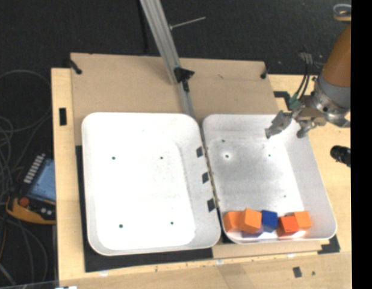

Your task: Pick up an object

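Observation:
Along the near edge of the right bin (258, 161) lies a row of small blocks: an orange block (235, 220), a second orange one (252, 220), a blue block (269, 219), and two more orange blocks (288, 224) (303, 219). My gripper (289, 125) hangs at the far right corner of that bin, well away from the blocks, open, with nothing between its fingers. The grey arm with its orange band (337, 65) comes in from the right.
The left bin (141, 179) lies beside the right one, joined by small dark clips (205, 176). A slanted metal rail (165, 38) rises behind the bins. Cables and a handheld device (35, 188) lie off the bench at the left.

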### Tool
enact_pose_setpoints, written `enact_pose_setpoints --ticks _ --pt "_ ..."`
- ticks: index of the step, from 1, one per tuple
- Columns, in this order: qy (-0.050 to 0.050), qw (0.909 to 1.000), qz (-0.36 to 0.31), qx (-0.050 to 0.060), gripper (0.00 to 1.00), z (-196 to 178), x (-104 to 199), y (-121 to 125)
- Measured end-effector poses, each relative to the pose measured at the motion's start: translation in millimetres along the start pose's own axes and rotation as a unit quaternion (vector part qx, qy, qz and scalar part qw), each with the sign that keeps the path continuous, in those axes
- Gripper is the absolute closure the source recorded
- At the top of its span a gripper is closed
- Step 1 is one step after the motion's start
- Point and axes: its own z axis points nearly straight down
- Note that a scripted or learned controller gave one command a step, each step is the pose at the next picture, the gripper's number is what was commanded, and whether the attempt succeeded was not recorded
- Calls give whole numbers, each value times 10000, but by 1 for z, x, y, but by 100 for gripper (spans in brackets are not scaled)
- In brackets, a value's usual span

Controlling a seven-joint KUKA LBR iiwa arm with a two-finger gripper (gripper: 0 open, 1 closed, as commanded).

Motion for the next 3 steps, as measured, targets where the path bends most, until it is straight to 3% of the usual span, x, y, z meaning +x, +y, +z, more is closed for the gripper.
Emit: enact_pose_setpoints --ticks 1,2,3 --pt "-12 10000 -23 -17 100 -12 -1 1" --pt "5 10000 8 -26 100 -37 6 27" --pt "17 10000 -2 -7 100 -57 48 14"
